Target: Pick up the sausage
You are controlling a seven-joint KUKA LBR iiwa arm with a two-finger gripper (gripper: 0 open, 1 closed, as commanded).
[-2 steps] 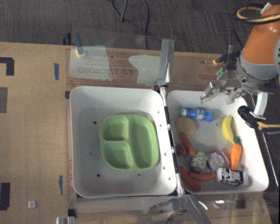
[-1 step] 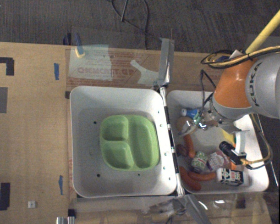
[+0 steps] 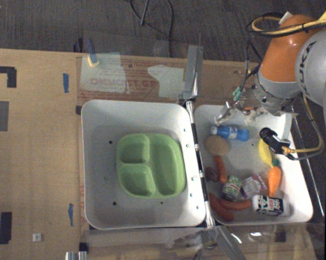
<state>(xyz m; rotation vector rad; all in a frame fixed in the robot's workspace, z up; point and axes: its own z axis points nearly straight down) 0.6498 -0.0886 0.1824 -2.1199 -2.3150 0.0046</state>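
A short reddish-brown sausage (image 3: 220, 169) lies in the right bin (image 3: 302, 203) near its left wall, just below a brown potato (image 3: 217, 145). Two longer red sausages (image 3: 222, 209) lie crossed near the bin's front left corner, one reaching right toward a milk carton (image 3: 268, 205). My gripper (image 3: 228, 111) hangs over the bin's far left part, above a blue-capped bottle (image 3: 232, 133) and well back from all the sausages. Nothing is visibly held in it.
The right bin also holds a green can (image 3: 232, 188), a pinkish packet (image 3: 253, 185), a carrot (image 3: 274, 180) and a banana (image 3: 264, 153), packed close together. A green divided tray (image 3: 151, 165) sits in the left bin (image 3: 99, 124). A metal divider (image 3: 192, 128) separates the bins.
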